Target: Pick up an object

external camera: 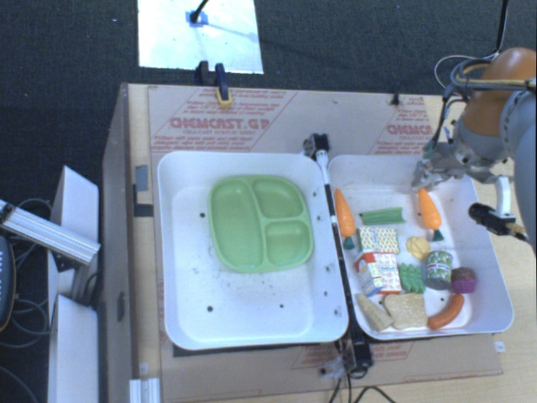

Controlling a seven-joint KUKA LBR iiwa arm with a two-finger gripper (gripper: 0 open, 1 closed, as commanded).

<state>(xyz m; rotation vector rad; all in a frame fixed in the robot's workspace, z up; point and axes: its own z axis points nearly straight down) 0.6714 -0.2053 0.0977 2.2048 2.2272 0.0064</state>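
Note:
The right bin (491,263) holds several toy foods. An orange carrot (430,211) lies near its back, and a second carrot (344,214) lies along the left wall. Between them is a green bean pod (382,217). Further forward are two small cartons (379,257), a yellow lemon (418,247), a green can (439,267), a purple plum (464,280), a sausage (445,311) and crackers (407,309). My gripper (433,175) hangs over the back of this bin, just behind and above the first carrot. Nothing shows in its grasp.
The left bin (180,250) holds a green divided plate (260,223). A black divider clamp (319,148) sits where the two bins meet. A black cable end (491,218) juts over the right bin's right rim. The arm's orange band (508,65) is at the upper right.

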